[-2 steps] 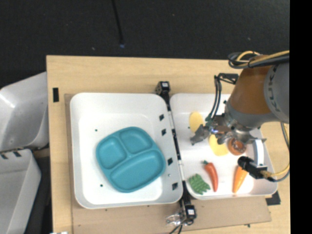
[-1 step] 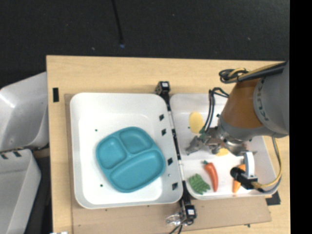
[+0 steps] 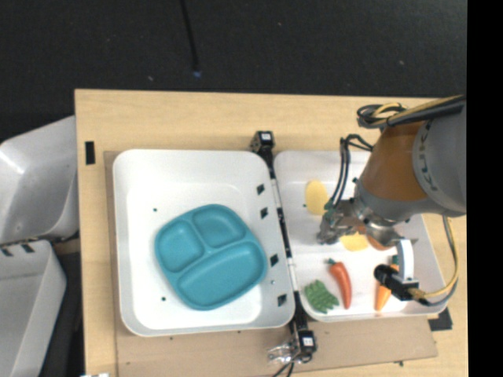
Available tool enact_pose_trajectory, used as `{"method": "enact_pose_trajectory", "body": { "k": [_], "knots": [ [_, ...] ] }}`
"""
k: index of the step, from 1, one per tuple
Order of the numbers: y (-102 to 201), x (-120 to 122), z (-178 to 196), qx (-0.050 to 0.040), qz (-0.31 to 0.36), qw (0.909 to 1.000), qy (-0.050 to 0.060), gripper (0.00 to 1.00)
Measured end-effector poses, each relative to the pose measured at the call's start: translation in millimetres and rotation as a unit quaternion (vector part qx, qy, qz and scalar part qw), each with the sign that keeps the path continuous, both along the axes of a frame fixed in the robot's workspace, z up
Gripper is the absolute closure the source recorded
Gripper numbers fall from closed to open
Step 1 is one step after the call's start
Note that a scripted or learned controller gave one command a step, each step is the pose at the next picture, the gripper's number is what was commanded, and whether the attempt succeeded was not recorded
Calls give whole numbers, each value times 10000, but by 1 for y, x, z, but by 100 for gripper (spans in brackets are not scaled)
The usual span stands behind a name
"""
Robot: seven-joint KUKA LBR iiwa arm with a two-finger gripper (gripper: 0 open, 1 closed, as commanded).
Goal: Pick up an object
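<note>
Camera view: the light wooden bench point(image 3: 94, 226) carries 2 shallow white bins side by side. The left white bin point(image 3: 134, 305) holds a teal plastic plate with 3 compartments point(image 3: 209, 255). The right white bin point(image 3: 295, 171) holds the toy food: a pale yellow rounded piece point(image 3: 316, 195) near the top, a red-orange toy carrot point(image 3: 340, 283), a green leafy toy point(image 3: 320, 295) just left of that carrot, and a smaller orange carrot-shaped piece point(image 3: 382, 295) at the lower right. A flat yellow piece point(image 3: 354, 243) peeks out just below the wrist.

The grey arm with the orange band point(image 3: 397, 171) reaches in from the right, its pincer point(image 3: 333, 228) low in the right bin; whether it is open or closed cannot be told.

The red-orange carrot lies just below the pincer, long axis steep, tip pointing down; it looks the nearest clear target.
</note>
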State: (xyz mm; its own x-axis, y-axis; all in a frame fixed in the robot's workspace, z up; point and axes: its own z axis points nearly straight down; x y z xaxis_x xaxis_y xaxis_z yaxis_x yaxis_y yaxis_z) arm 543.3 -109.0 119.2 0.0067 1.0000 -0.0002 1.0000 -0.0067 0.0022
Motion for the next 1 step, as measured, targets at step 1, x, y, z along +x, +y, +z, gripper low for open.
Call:
{"method": "enact_pose_trajectory", "body": {
  "k": [1],
  "knots": [
    [-4,8,62,-9,46,10000,-27,100]
  ]
}}
